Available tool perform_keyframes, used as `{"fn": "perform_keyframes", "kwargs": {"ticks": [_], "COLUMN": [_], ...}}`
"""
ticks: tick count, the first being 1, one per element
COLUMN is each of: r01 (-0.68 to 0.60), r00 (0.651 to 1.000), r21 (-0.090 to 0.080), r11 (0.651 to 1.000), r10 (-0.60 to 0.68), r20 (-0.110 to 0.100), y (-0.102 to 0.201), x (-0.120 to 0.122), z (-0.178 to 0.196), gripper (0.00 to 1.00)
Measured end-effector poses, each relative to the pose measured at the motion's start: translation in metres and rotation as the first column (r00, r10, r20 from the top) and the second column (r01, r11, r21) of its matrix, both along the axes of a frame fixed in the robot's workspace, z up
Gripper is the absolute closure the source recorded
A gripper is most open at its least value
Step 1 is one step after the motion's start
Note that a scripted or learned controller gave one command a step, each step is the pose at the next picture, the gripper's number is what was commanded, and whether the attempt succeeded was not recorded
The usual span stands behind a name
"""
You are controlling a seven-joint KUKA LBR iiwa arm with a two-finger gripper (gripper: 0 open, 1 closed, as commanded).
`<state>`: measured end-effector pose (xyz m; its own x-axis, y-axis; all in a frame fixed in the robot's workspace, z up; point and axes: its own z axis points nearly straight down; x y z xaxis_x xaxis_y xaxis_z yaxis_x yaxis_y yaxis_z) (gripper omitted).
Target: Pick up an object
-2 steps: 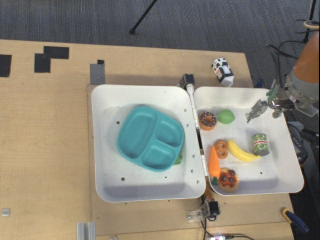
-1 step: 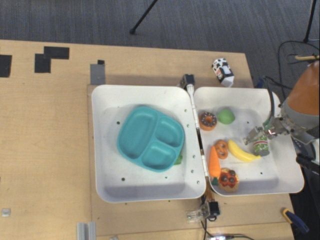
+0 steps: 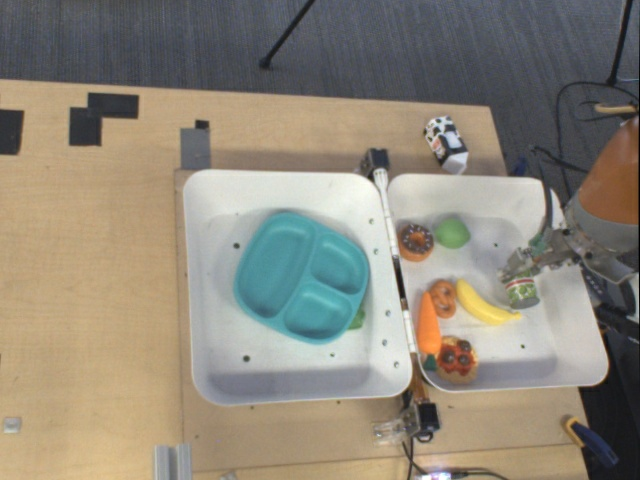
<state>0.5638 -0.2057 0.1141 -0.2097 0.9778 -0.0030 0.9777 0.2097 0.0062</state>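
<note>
Closest to the lens, at the near edge of the right bin (image 3: 575,363), sit a red-and-dark toy (image 3: 456,360) and a carrot (image 3: 428,324), with a small orange piece (image 3: 443,299) just behind them. My gripper (image 3: 527,271) hangs low over that bin's far-right part, right above a small can with a green label (image 3: 521,292); whether my claw is spread or closed on it I cannot tell from this slant. That can looks like my target. A banana (image 3: 487,306) lies just beside it, nearly touching. The danger, as I judge it, is that I clip the banana or pinch the can's rim off-centre, so it tips or skids toward the bin wall and I rise with nothing. A green ball (image 3: 452,233) and a doughnut (image 3: 415,240) rest well apart. A teal tray (image 3: 300,276) sits in the left bin (image 3: 215,268).
</note>
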Motion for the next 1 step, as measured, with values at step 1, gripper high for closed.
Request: {"fn": "perform_keyframes", "kwargs": {"ticks": [1], "r01": [0.063], "r00": [0.998], "r21": [0.002], "r11": [0.998], "r10": [-0.063], "r20": [-0.002], "y": [0.0621], "x": [0.0186], "z": [0.0550], "gripper": [1.00]}}
